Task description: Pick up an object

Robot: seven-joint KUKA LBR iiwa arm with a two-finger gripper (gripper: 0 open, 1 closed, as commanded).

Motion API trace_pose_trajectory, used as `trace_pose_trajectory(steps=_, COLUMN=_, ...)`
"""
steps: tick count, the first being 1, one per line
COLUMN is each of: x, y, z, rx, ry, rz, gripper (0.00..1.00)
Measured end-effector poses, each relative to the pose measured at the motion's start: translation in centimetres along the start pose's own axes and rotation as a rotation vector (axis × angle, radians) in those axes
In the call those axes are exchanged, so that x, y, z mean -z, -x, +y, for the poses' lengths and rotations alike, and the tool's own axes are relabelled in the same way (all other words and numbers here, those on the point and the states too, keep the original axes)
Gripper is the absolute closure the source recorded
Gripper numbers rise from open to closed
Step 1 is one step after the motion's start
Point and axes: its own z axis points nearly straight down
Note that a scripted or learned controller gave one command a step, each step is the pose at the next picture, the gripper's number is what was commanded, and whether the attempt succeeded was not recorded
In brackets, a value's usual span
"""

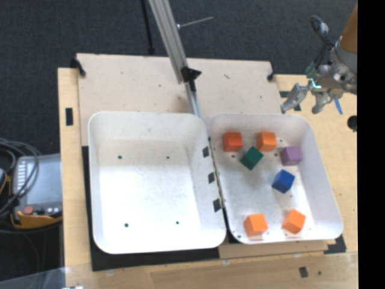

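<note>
My tool (308, 99) hangs with fingers spread and nothing between them, above the desk (301, 83) just past the right bin's (325, 179) far corner. Inside that bin lie seven matte cubes: four orange, one green (252, 158) turned diamond-wise, one purple (291, 155), one blue (283, 180).

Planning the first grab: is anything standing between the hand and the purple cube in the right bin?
Nothing visible does. The hand sits open above the shallow white right bin's far rim, and the small purple cube lies just below it with its top uncovered; the nearest orange cube sits to its left, apart.
</note>
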Motion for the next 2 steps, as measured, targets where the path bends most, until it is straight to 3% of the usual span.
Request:
trace_pose_trajectory(steps=1, x=0.3, y=0.1, z=0.0, rx=0.003, ry=0.004, rz=-0.005, gripper=0.0)
trace_pose_trajectory(steps=2, x=-4.3, y=0.6, z=-0.8, rx=-0.003, ry=0.001, rz=-0.004, gripper=0.0)
